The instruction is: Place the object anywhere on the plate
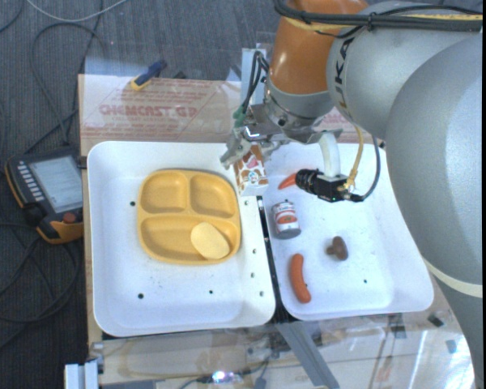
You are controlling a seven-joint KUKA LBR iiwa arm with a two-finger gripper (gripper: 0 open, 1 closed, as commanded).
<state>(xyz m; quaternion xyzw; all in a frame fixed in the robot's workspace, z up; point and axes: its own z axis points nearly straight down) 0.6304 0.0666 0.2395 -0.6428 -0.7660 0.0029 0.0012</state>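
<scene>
So the arm [373, 63] comes in from the right and hangs over the back edge of the bins, right about where the two meet. The gripper [249, 148] has its fingers clamped on a small carton [251, 171] with a white and reddish print. The carton sits upright between them, over the back end of the seam between the bins, just off the plate's back right corner.

The yellow plate [174, 209] lies in the left bin [113, 298], roughly in the middle. It's a sectioned one, with two smaller compartments toward the back and one long one along the front. A pale yellow oval thing [210, 240] lies in the front compartment, at its right end.

In the right bin [405, 290], a small can [286, 218] lies on its side near the left wall. A sausage [300, 278] lies near the front edge, and a little brown lump [336, 249] sits just to its right, more toward the middle. Something orange, maybe a carrot [287, 181], pokes out near the back, partly hidden by the black part [320, 184] hanging off the wrist.

Off the bins, a tablet [47, 191] sits on the floor to the left, and a cardboard sheet [158, 113] lies behind the left bin.
</scene>
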